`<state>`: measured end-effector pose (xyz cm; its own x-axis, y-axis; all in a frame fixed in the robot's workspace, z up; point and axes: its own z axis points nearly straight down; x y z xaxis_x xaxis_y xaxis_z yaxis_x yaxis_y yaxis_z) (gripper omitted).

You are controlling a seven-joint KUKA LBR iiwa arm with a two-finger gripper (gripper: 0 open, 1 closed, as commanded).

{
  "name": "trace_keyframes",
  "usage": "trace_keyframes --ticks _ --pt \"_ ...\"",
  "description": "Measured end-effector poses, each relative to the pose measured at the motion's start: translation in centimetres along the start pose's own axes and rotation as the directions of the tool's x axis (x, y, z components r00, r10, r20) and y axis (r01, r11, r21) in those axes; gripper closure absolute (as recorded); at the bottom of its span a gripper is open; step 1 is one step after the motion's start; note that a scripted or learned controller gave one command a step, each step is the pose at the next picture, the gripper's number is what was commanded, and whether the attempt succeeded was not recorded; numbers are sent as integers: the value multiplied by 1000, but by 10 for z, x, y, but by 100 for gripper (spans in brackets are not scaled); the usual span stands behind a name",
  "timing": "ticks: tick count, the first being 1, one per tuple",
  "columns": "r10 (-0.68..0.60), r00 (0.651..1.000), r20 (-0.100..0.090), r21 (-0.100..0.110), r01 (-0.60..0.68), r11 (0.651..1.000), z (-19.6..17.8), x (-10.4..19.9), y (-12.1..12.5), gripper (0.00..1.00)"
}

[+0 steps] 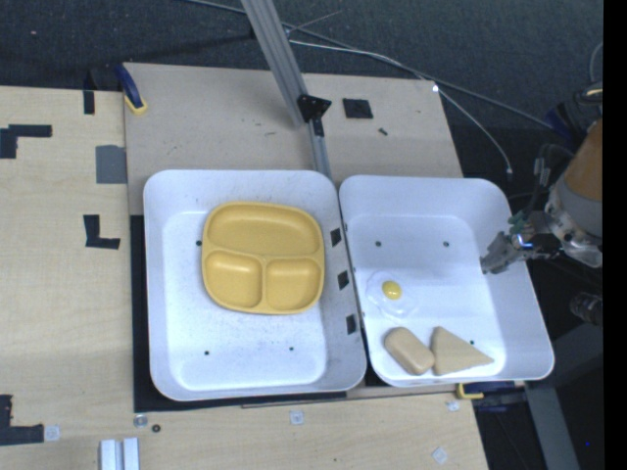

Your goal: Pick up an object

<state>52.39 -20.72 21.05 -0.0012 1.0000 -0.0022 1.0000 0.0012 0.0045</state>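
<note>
On the far left lies the wooden bench top (59,262) with some dark tape marks on it. Then comes the left white bin (167,292), and in its far half rests a yellow divided plate (263,257) with three compartments, one long one on the far side and two smaller ones on the near side. The plate lies flat, and the near part of this bin's floor is bare. Between the two bins, from the far side, a grey metal pole (272,37) comes down at a slant and ends near the bins' far edges. To the right stands the right white bin (421,199), touching the left bin along their shared edge. Near the middle of its floor, a bit to the left, I see a small yellow round object (392,290); it is too small for me to tell what it is exactly. In the near part of this bin lie two tan pieces close together: a rounded tan block (408,351) on the left and a tan wedge (458,352) just beside it on the right; whether they touch I cannot tell. My gripper (502,254) is at the right rim of the right bin, well apart from these three objects, and nothing is seen between its fingers. At this angle it is dark and small, so I cannot tell how its jaws stand. My arm (583,199) goes out to the right edge, with the orange band above the wrist.
</note>
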Motion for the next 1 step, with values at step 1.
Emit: trace_keyframes --ticks 1 --pt "0 1000 -1 2 0 1000 -28 0 1 100"
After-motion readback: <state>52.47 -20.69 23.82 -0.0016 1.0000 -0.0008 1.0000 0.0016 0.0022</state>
